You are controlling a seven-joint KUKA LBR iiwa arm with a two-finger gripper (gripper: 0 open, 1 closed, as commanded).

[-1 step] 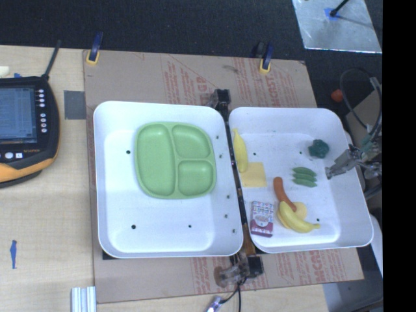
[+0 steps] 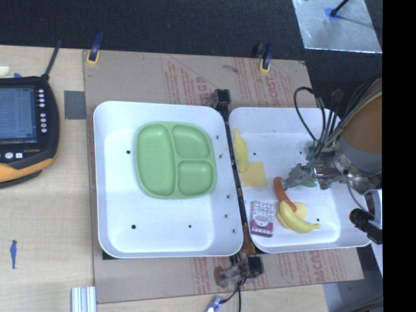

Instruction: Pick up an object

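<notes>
Right white bin (image 2: 325,125), pincer (image 2: 294,178) hovering beside hot dog (image 2: 284,194), openness indiscernible.

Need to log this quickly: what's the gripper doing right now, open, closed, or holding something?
Gripper: over the right white bin, beside the orange-red sausage; open or closed cannot be told.

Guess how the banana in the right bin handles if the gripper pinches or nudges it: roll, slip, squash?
The banana looks like smooth toy plastic, so probably light and a bit slippery. Its curve likely makes it pivot rather than roll if nudged. The hot dog seems to rest against it, so that may shift too.
</notes>
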